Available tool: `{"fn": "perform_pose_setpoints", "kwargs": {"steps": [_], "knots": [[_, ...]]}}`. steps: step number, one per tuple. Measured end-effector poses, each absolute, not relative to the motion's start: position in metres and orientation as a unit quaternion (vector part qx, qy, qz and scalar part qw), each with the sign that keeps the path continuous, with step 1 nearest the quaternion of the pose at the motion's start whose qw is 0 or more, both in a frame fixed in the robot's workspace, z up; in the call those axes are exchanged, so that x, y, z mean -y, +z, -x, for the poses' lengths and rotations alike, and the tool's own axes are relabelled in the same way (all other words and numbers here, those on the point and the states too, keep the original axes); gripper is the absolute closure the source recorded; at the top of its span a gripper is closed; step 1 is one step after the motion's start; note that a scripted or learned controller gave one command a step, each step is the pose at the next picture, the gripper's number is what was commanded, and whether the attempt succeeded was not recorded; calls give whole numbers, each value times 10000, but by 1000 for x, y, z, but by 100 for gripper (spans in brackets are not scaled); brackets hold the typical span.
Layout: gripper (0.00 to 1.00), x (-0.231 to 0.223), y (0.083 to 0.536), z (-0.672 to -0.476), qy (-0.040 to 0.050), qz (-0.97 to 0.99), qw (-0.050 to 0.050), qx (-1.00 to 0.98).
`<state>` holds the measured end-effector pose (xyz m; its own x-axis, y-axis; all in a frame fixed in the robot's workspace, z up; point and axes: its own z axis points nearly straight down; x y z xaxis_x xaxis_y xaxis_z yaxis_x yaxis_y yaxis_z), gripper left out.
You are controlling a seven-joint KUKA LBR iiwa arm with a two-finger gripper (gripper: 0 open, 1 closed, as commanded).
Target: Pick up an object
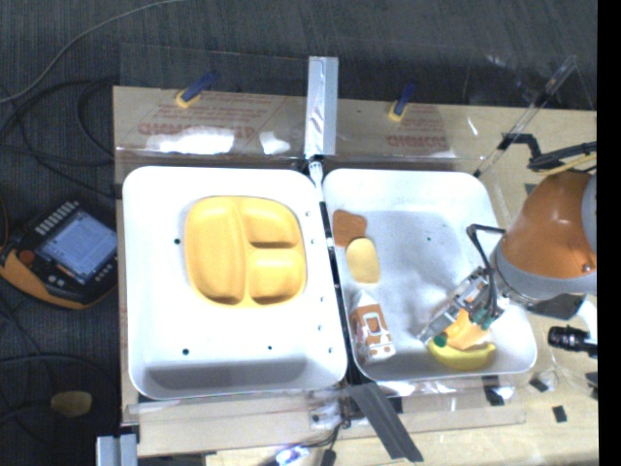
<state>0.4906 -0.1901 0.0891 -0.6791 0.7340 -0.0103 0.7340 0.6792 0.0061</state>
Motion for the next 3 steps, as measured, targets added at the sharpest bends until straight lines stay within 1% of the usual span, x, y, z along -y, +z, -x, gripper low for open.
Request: {"fn": "perform_pose_setpoints", "kwargs": {"steps": [1,2,3], "knots": [[100,189,100,-493,25,-4004,88,-9163],[100,181,92,-521,0,-5567,18,-8307],[0,181,91,-521,-1,-5567,21,-8307]]}}
